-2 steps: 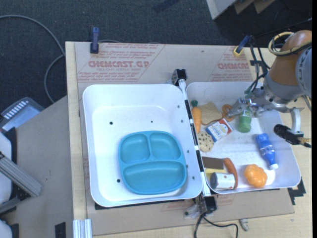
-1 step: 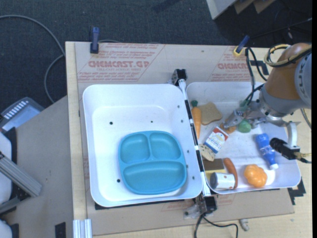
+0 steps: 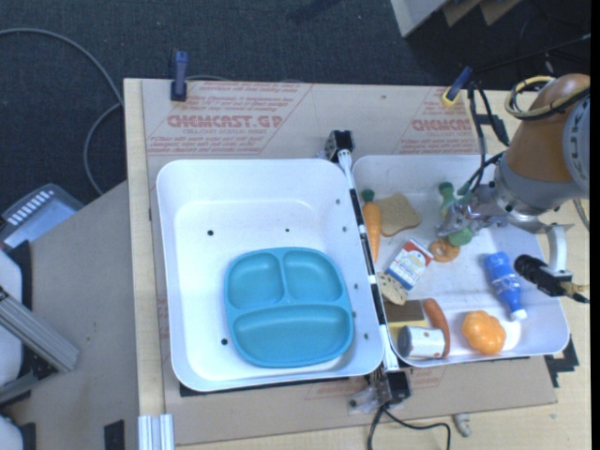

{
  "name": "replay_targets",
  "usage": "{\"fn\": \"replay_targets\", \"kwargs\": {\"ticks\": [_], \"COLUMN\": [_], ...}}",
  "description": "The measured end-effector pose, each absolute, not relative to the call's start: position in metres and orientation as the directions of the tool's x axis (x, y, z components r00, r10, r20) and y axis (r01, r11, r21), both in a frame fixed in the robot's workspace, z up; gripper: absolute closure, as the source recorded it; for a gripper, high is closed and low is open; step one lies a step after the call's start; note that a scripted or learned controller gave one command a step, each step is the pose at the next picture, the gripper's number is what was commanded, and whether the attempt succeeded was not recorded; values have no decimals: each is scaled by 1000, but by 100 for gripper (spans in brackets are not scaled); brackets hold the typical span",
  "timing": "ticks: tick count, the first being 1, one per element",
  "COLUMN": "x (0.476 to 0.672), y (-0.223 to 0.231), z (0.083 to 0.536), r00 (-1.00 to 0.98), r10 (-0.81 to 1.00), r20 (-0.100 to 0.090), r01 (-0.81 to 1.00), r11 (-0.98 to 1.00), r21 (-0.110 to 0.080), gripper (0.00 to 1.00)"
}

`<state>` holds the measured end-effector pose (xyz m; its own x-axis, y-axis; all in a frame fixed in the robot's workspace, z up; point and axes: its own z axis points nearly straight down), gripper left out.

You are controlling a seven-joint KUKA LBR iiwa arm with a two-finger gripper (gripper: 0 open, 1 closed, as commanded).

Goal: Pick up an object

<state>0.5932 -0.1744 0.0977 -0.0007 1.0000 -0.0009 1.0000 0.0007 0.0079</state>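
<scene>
The gripper [image 3: 457, 221] hung low in the right bin [image 3: 553, 345], just above a small brown thing [image 3: 445, 249]. I could not tell if it held anything. A carton [image 3: 406, 263] lay at eight o'clock from it, a bottle [image 3: 504, 283] at four o'clock, an orange [image 3: 484, 332] at five o'clock. A blue plate [image 3: 288, 305] sat in the left bin [image 3: 187, 214].

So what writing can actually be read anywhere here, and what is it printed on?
"CHEMCAST GP", as best it reads: red print on the brown paper-covered board under the bins, at its upper left.
The same red print repeats at the board's upper right, cut off by the right white bin.
Finer red lines beneath both: too small to read.
Small red, white and blue carton in the right bin: label too blurred to read.
</scene>
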Motion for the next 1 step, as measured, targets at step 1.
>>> {"fn": "replay_targets", "kwargs": {"ticks": [1], "x": [632], "y": [-124], "z": [97], "r00": [6], "r10": [1000], "r20": [1], "r01": [999], "r11": [-6], "r21": [-35], "gripper": [100]}}
